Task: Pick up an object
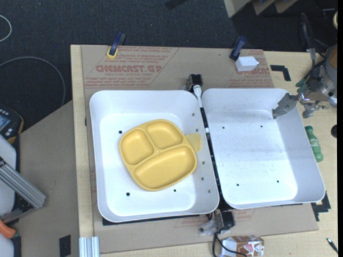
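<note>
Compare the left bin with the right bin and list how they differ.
The left bin holds a yellow divided plate, whereas the right bin shows only its speckled white floor. The gripper hangs over the right bin's upper right corner, while nothing hangs over the left bin. The left bin sits roughly square in the view; the right bin looks skewed, its lower edge swinging rightward. Both are shallow, white and rounded at the corners.
</note>
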Controlling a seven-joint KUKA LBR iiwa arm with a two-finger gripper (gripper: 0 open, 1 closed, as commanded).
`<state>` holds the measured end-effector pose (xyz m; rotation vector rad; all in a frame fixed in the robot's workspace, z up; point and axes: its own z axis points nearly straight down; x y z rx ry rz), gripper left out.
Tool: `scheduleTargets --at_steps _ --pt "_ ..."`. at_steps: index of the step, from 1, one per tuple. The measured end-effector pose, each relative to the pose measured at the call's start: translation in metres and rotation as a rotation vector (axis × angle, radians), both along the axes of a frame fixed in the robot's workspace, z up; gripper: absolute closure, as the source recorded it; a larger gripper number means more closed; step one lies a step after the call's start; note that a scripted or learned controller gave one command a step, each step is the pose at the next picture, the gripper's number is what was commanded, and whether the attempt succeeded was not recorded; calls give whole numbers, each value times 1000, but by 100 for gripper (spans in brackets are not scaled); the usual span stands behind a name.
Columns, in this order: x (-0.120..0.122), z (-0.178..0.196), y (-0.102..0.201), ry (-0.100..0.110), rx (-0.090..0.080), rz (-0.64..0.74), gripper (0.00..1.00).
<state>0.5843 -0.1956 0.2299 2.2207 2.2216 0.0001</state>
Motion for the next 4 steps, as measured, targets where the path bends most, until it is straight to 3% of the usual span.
scheduleTargets --at_steps 1,2,3,4 --pt "-38 212 61 -20 -3 6 0" --pt "-82 284 88 -9 -1 3 0" --pt "-105 307 159 -7 1 7 0" --pt "-104 317 155 -9 -1 2 100"
